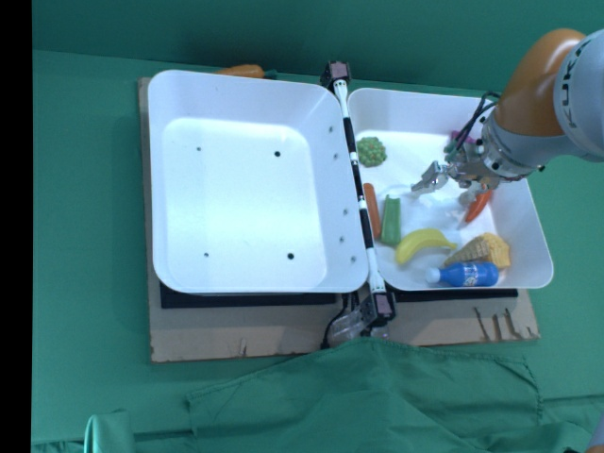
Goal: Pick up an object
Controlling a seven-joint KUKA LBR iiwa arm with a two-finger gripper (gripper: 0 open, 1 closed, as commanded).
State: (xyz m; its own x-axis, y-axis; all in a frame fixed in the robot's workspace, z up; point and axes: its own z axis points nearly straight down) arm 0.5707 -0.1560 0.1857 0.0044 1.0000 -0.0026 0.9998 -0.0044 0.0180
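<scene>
While the arm reaches in from the right, nothing is lifted yet; the notes run as follows.

Gripper: the gripper (pixel 436 179) hangs over the right bin (pixel 533 243), its fingers spread apart with nothing between them.

Progress: by my judgement the pick is not yet made; choosing a target, descending, closing and lifting all remain.

Candidates: every toy lies in the right bin. A green broccoli-like piece (pixel 371 150) sits near the divider. A carrot (pixel 371 209) and a green pod (pixel 391 220) lie side by side below it. A banana (pixel 423 244) lies near the front, with a yellow wedge (pixel 482 250) and a blue bottle (pixel 466 275) to its right. A second orange piece (pixel 478 205) lies just beside the wrist.

Nearest: the white floor under the fingers looks bare, so a straight descent would likely close on nothing.

Edges: the bottle lies close to the front wall, and the carrot close to the black-and-white divider bar (pixel 354 168), which would crowd a finger.

Open room: the banana has clear floor above it, and the left bin (pixel 170 111) offers wide free space.
</scene>
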